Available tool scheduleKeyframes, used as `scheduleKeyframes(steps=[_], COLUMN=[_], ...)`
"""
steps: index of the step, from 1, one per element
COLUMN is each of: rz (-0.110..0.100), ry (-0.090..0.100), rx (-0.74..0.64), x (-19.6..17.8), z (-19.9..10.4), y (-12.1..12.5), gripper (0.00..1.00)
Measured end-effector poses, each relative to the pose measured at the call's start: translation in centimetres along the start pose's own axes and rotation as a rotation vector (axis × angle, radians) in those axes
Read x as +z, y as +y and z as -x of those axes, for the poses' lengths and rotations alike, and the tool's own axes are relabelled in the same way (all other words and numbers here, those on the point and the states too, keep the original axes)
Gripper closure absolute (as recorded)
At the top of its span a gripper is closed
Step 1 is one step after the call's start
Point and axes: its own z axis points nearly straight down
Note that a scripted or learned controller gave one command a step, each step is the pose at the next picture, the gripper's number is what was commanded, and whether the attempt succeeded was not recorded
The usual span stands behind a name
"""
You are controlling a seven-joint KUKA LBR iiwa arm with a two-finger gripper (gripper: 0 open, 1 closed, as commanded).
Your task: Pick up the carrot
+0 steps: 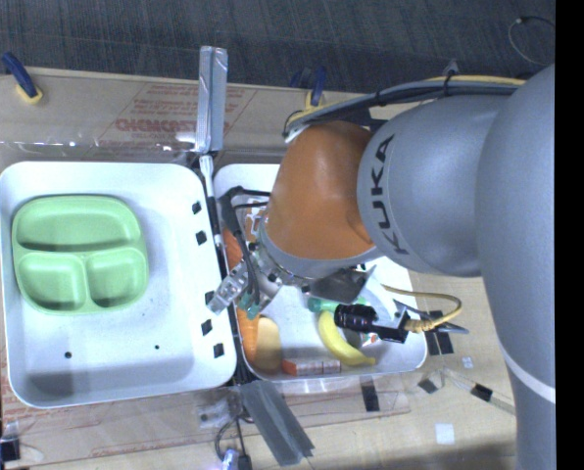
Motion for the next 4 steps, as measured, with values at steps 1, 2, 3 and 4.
scheduleKeyframes(steps=[1, 2, 3, 4], rz=[0.000, 0.002, 0.002, 0.001], ry=[0.000, -0.002, -0.004, -0.004], rx=[0.000, -0.357, -0.564, -0.875], x=[0.0, 0.9, 0.6, 0.9], z=[0.0, 1.3, 0.7, 1.6], y=[0.0, -1.4, -0.6, -1.7], gripper=[0.00, 0.00, 0.00, 0.00])
